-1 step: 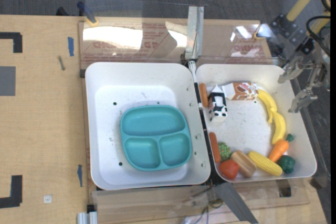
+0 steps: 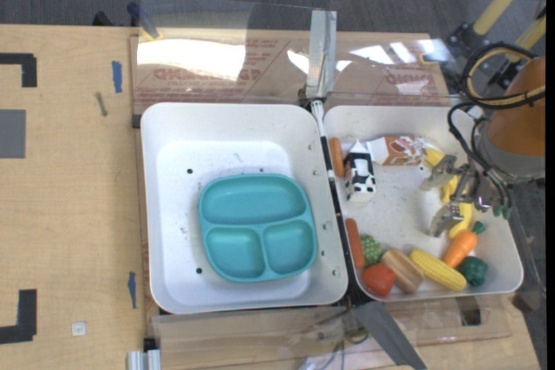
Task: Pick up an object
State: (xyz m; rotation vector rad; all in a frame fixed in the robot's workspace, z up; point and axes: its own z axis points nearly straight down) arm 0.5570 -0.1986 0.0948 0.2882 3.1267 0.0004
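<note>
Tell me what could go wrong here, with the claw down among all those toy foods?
The gripper sits low in the right bin, where the yellow piece, carrot and corn crowd together; it might nudge neighbours instead of lifting one thing. Those toys look small and rounded, so one may slip out. Working near the bin's right wall, it could bump the rim.
</note>
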